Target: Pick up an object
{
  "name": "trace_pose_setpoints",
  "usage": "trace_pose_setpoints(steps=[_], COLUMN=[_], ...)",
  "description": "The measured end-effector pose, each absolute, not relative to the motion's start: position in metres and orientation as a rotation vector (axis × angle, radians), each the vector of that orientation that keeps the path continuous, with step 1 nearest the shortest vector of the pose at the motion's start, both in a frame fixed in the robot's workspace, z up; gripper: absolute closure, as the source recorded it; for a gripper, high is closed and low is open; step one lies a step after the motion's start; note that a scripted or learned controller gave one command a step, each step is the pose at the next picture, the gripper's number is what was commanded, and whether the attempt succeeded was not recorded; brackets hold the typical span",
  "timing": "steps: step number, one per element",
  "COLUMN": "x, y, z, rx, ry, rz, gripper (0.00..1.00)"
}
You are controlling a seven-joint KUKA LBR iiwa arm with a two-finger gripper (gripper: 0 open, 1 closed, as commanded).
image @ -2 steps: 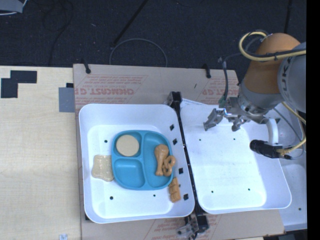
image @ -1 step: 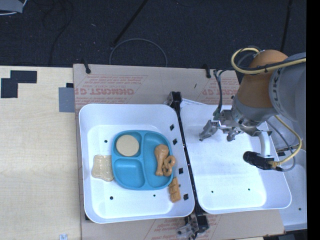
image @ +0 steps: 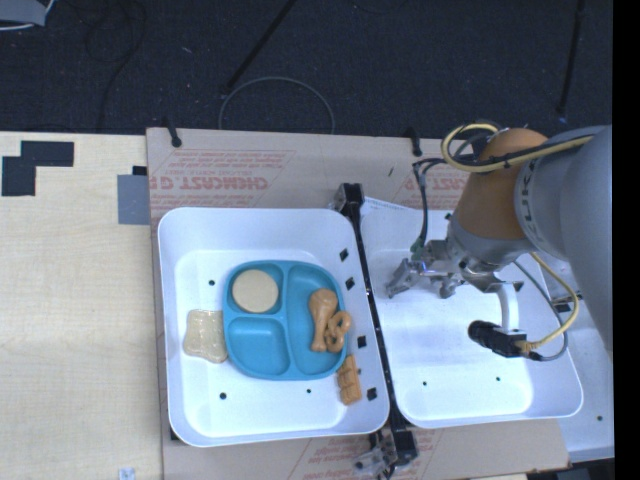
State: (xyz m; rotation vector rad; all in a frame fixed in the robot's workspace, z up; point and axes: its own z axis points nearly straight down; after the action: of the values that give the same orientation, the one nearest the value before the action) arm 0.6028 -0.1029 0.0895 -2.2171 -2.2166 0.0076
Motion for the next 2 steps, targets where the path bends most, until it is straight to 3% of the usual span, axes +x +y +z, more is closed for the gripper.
trace_pose_setpoints(steps=[1, 2], x=[0.603, 0.608], y=[-0.104, -0.109], z=[0.102, 0.165], rx=[-2.222, -2.225], ry=[-2.214, -2.221], rz=[0.005, -0.003], gripper=[1.0, 1.0])
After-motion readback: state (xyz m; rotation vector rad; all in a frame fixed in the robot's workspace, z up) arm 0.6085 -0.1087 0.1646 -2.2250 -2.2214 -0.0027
